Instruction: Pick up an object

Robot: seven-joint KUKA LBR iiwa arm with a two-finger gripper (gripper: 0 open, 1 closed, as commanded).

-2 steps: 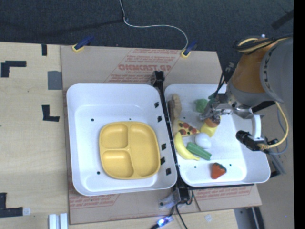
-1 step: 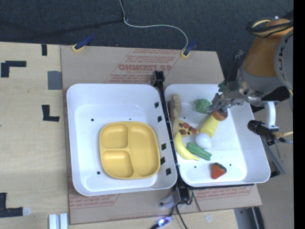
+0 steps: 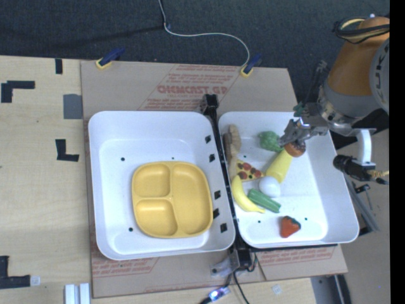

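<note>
Because toys crowd the right-hand shallow white plastic bin (image 3: 329,223), the hand (image 3: 296,135) hangs low over a yellow cone-shaped toy with an orange-brown tip (image 3: 281,162), probably lining up a grasp. Whether it is clenched or released, I cannot tell.

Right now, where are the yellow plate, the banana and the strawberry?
Yellow plate (image 3: 171,199): camera view, the ridge where its three sections meet.
Banana (image 3: 240,197): camera view, the middle of its curve.
Strawberry (image 3: 289,227): camera view, its red body.

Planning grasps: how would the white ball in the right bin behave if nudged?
The white ball looks round and smooth, so it would probably roll. The banana and green piece beside it might stop it. It probably slips from a pinch.
</note>
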